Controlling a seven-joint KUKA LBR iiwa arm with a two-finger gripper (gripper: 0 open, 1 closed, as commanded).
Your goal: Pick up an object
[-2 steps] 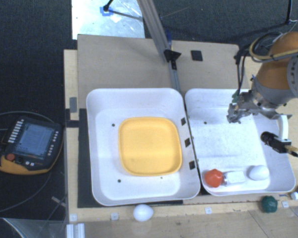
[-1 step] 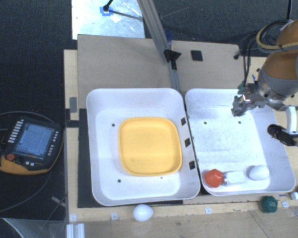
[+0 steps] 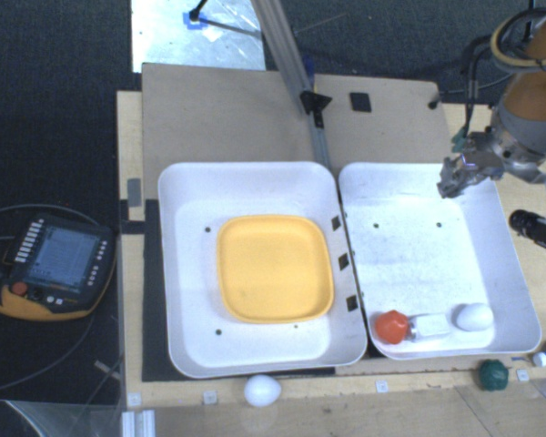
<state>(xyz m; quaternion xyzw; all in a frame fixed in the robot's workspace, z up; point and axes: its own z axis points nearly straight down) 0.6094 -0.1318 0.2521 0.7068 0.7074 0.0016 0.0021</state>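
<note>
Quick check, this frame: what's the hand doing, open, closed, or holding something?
Hand: cannot be told; it hovers over the far edge of the right bin, with nothing seen in it.

Both white bins (image 3: 255, 185) look like smooth, faintly glossy plastic; the yellow plate (image 3: 275, 269) is matt plastic, the orange ball (image 3: 391, 327) shiny, the white egg (image 3: 474, 317) smooth, the bench board (image 3: 227, 112) dull brown cardboard-like
</note>
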